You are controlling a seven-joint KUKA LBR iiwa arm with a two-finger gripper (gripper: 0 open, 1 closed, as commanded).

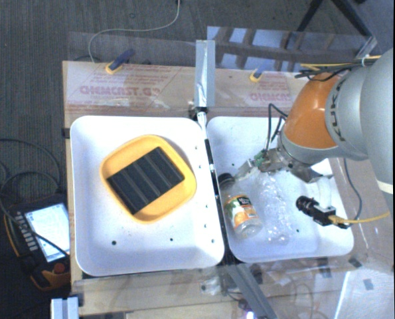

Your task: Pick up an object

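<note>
Two white bins are seen side by side on the bench (pixel 84 88). The grey arm (pixel 366 111) is seen at 3 o'clock, w/ its orange band (pixel 310 118) over the right bin (pixel 330 244). The gripper (pixel 265 161) is seen low over that bin, near the middle & a bit toward 10 o'clock. It is blurred & partly hidden under the wrist, so it can't be told if it is spread or closed, or if anything is held.

Things that could be picked up:
- A small clear bottle (pixel 241 212) w/ an orange label is laid on its side at approx. 7 o'clock in the right bin, near the left wall.
- A crumpled clear plastic bag (pixel 275 205) is seen just beside it, at its 3 o'clock.
- A clear thing w/ a dark end (pixel 232 177) is seen at 9 o'clock of the gripper, near the wall between the bins. What it is can't be told, nor if it is touched by the gripper.
- In the middle of the left bin (pixel 91 244) a yellow dish (pixel 117 159) is set at a slant. Its top is covered by a black ribbed slab (pixel 146 178).

A hand-held control box (pixel 34 234) is seen on the floor at 8 o'clock.
</note>
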